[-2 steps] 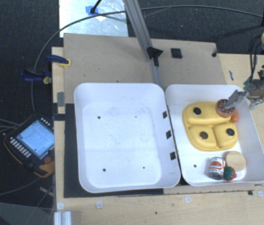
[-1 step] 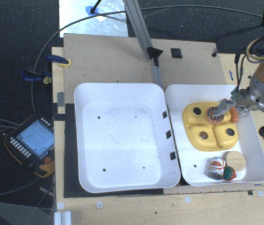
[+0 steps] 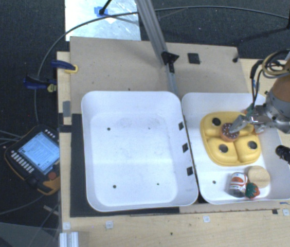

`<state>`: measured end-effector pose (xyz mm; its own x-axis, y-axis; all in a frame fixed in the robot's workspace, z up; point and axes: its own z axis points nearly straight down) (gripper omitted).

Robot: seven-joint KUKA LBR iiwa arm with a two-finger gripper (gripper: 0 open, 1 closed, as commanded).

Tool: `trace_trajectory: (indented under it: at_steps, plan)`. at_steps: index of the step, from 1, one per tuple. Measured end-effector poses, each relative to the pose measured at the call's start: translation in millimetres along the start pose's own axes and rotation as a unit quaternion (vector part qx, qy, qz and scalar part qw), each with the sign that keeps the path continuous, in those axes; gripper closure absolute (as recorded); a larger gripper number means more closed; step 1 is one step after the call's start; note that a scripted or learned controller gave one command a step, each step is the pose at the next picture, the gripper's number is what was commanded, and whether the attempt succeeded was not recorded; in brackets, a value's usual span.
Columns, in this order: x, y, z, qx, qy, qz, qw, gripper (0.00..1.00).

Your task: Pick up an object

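Right bin (image 3: 284, 187), gripper (image 3: 233, 129) over yellow tray (image 3: 232, 149)

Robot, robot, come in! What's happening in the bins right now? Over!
Gripper low over yellow tray in right bin, at a small brown thing. Can, round tan thing and strawberry near the front. Nothing blocking.

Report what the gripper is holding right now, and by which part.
Cannot be told. The gripper sits low over the yellow tray, at a small brown object, but no grasp is visible.
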<state>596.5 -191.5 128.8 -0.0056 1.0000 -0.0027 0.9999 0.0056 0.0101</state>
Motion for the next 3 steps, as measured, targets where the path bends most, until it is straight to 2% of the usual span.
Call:
trace_trajectory:
  at_steps: [1, 2, 3]
  plan:
    - [0, 0, 4, 0.000, 0.000, 0.000, 1.0000, 0.00]
    - [0, 2, -8, -0.003, 0.000, 0.000, 1.0000, 1.00]
    - [5, 3, -53, 0.002, 0.001, 0.000, 1.0000, 1.00]
